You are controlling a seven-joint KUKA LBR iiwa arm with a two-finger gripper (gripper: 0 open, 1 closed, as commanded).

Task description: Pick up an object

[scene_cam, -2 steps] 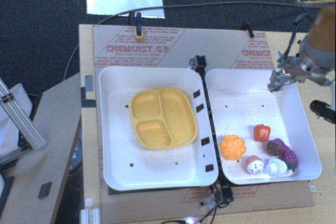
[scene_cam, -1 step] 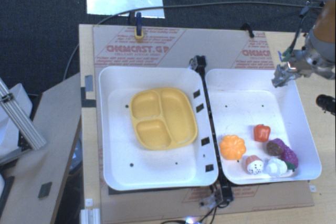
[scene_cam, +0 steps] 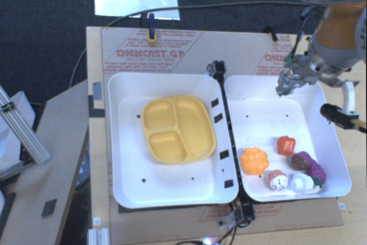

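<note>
The right bin holds a cluster of toy foods near its front right: an orange pumpkin, a red pepper, a purple grape bunch, a small white-and-pink piece and a white item. My gripper hangs over the bin's far right corner, well behind the toys, with nothing visible between its fingers. The arm enters from the upper right.
The left bin bears a yellow divided plate in its middle. A black divider strip runs between the bins. A black cable crosses the bench behind the bins, and a blue-and-yellow clamp stands at the back.
</note>
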